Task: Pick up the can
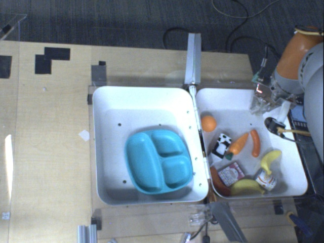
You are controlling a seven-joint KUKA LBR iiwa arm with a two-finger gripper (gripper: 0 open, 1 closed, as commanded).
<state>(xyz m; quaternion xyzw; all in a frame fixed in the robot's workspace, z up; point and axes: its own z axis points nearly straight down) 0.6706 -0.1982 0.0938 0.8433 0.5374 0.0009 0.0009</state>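
- The can [231, 173], as I take the red-labelled thing to be, lies on its side in the right bin [238, 101]. It sits at that bin's near edge.
- The gripper [265, 105] hangs well apart from the can, off toward the far right. Nothing shows in its grasp. Whether it is released or clenched I cannot tell from this slant.
- The step in hand, as I judge it, is the approach: the arm has the whole way to the can to travel.
- The can is crowded. A banana [246, 187] lies just on its near side, seemingly touching. A bottle [266, 179] stands just right of the can, a carrot [239, 143] just beyond it, and a cow toy [220, 145] beyond and to the left.
- Coming straight down over the can looks best, with the jaws set across its short width, so they slip between the carrot side and the banana side.
- A slanted or off-centre descent would likely nudge the banana or roll the can away.
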